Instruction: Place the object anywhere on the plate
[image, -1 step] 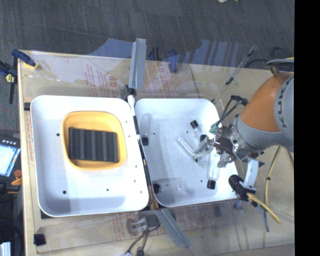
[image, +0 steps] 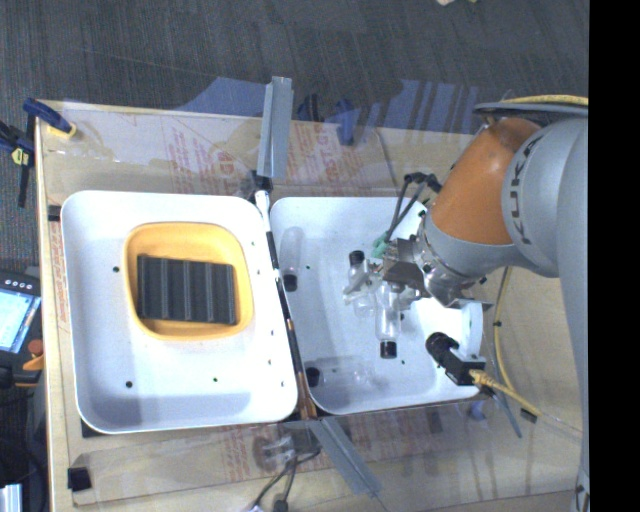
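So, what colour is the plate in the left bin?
The plate is yellow-orange with a dark ribbed centre, seen in the camera view.

Glossy, seemingly plastic white bins (image: 90, 300)

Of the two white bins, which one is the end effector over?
The right bin. The end effector hangs above its floor, among small clear and black-tipped pieces. The left bin holds the yellow plate with a dark ribbed block, away from the arm.

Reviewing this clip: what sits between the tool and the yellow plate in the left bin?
In the camera view, between the tool and the plate lie bare white floor of the right bin and the two bins' adjoining rims.
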